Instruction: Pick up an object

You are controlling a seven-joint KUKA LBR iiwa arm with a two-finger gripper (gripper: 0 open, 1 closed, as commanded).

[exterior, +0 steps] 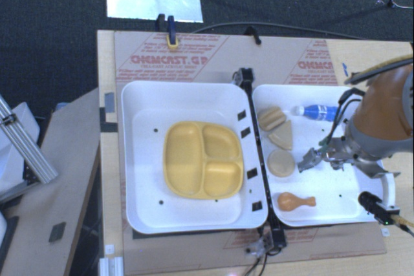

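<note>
In the right bin (349, 213) lie several toy foods. A tan bread roll (272, 117) sits at the upper left, a beige wedge (282, 135) just below it, and a round cracker (281, 163) under that. A chicken drumstick (295, 201) rests near the front wall. A blue and white bottle (316, 112) lies at the back. My gripper (309, 159) hangs low over the bin's middle, just right of the round cracker, with nothing visible between its fingers.
The left bin (139, 139) holds a yellow divided plate (202, 159). A black divider with clips (253, 152) runs between the bins. The grey and orange arm (381, 119) covers the right bin's right side. Cardboard (194, 58) lies beyond the bins.
</note>
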